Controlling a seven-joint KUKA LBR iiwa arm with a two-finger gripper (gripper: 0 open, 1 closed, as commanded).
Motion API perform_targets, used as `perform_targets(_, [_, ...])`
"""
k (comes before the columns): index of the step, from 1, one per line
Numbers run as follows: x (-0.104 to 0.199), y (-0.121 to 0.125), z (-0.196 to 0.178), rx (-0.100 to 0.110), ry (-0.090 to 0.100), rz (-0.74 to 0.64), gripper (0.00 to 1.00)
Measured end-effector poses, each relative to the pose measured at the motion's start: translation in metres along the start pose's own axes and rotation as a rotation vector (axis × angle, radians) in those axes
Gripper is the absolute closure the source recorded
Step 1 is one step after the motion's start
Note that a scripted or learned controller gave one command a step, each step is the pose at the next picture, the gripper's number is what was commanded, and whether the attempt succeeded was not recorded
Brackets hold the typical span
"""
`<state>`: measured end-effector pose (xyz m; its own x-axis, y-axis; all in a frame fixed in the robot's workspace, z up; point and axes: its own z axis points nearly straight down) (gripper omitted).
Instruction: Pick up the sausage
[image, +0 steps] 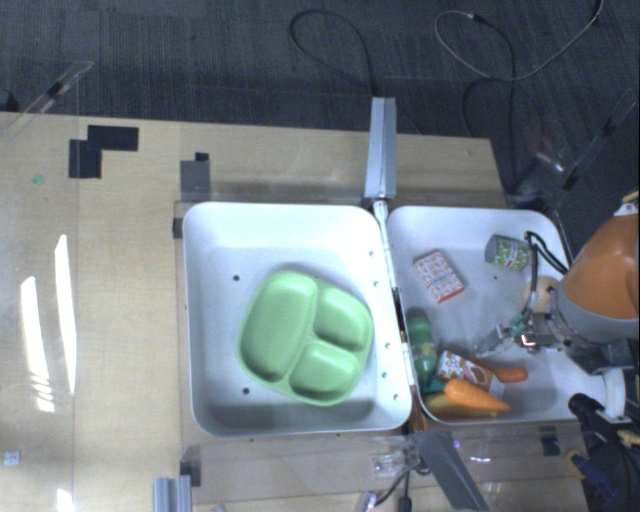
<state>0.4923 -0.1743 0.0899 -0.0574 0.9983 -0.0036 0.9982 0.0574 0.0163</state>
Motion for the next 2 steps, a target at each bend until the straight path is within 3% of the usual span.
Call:
perform_targets(1, [0.004, 0.001, -0.001, -0.002, -0.004, -0.099, 0.00])
perform_targets(2, [-0.031, -0.002, 0.000, 0.001, -0.001, -0.267, 0.00])
